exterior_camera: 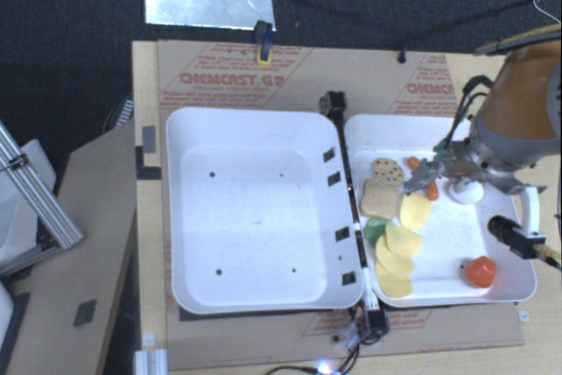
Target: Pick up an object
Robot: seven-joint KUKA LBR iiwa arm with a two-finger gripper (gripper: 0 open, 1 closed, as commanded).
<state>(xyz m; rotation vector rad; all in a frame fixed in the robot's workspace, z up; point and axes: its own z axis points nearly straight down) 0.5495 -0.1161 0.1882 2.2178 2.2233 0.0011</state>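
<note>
toy food pieces (pixel 397 228) in right bin (pixel 514 290)

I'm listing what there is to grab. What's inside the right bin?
In the right bin: a cookie, a toast slice, yellow slices, a green piece, a tomato, a white piece. The arm covers the bin's far right corner.

The brown board (pixel 230 76) under the bins carries red lettering, seemingly "CHEMCAST GP".
</note>
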